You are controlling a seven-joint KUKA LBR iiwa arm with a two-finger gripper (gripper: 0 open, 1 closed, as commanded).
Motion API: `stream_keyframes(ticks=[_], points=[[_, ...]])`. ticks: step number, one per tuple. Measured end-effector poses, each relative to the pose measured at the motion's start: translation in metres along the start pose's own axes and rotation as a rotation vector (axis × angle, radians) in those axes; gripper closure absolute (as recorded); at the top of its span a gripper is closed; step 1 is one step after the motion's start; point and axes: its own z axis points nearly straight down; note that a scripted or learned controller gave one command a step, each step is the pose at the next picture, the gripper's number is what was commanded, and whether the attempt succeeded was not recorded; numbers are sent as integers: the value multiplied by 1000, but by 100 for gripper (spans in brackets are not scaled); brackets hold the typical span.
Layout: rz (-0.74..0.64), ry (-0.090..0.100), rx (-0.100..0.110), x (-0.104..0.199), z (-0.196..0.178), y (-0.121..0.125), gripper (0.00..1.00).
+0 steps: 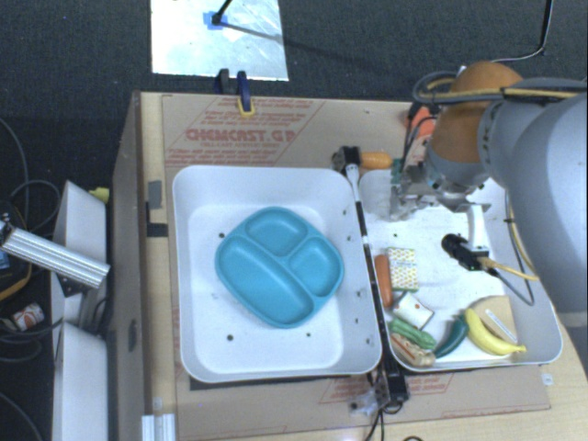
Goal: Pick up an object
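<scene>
Yellow curved banana [490, 333] lies in right bin's [549, 338] corner; tool [404, 200] state unclear.

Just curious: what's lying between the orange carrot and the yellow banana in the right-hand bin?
In the camera view, between the orange carrot and the yellow banana lie a small white block and a dark green pepper.

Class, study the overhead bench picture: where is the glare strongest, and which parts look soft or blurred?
Camera view: glare is strongest on the reflective sheet lying on the dark floor above the bench; the two white bins are bright and evenly lit with faint shadows; the blue plate is fairly sharp; the arm close to the lens looks soft.
</scene>
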Motion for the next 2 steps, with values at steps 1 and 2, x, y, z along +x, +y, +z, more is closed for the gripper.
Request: stream_keyframes(ticks=[1, 2], points=[[1, -1, 0, -1, 0, 0, 0], [4, -2, -2, -31, 0, 11, 0]])
